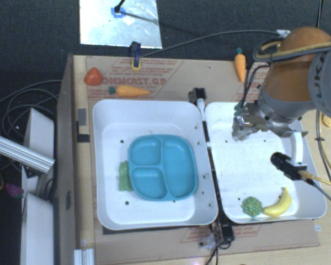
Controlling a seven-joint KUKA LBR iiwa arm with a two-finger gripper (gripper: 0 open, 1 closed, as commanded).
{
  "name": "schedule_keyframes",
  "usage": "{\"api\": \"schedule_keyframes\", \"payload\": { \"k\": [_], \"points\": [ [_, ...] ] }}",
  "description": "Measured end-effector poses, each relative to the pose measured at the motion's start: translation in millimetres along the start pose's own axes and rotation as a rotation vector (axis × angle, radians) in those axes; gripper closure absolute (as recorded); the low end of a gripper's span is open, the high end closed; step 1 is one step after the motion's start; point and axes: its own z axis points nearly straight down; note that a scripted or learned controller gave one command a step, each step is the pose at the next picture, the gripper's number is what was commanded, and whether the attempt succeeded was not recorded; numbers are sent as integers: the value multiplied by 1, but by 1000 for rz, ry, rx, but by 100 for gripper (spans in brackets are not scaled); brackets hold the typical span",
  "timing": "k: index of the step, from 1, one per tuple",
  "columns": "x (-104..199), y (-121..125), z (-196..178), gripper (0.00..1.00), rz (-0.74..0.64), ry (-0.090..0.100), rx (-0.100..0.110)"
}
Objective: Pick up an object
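Gripper [244, 127]: positioned over the far-left part of the right bin [248, 173], close to the divider between the two bins. Nothing is seen held in it. Whether it is open or closed cannot be told from this angle, since the grey wrist and the orange band cover much of it from above.

Right bin contents: a yellow banana [279, 204] lies in the near-right corner, with its curve towards the near wall. A green bumpy ball [251, 206] sits just to its left, by the near wall. Contact between the two cannot be confirmed. Both are well apart from the gripper, towards the near side.

Left bin [111, 142] contents: a blue divided plate [161, 166] lies flat at the centre. A small green item [124, 176] rests against the plate's left edge.

Outside the bins, on the cardboard sheet [171, 73] at the far side: an orange-red round item [92, 77] at the far-left corner, a carrot [129, 91] lying just right of it near the left bin's far rim, and a second carrot [240, 65] beyond the right bin. A blue and yellow clamp [135, 54] grips the far edge of the sheet.
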Motion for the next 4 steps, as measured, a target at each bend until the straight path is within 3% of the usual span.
{"api": "schedule_keyframes", "payload": {
  "k": [1, 3, 4],
  "points": [
    [23, 32, 28, 100, -3, 0, 2],
    [30, 23, 8, 100, -4, 1, 1],
    [6, 10, 13, 100, 1, -2, 3]
  ]
}}
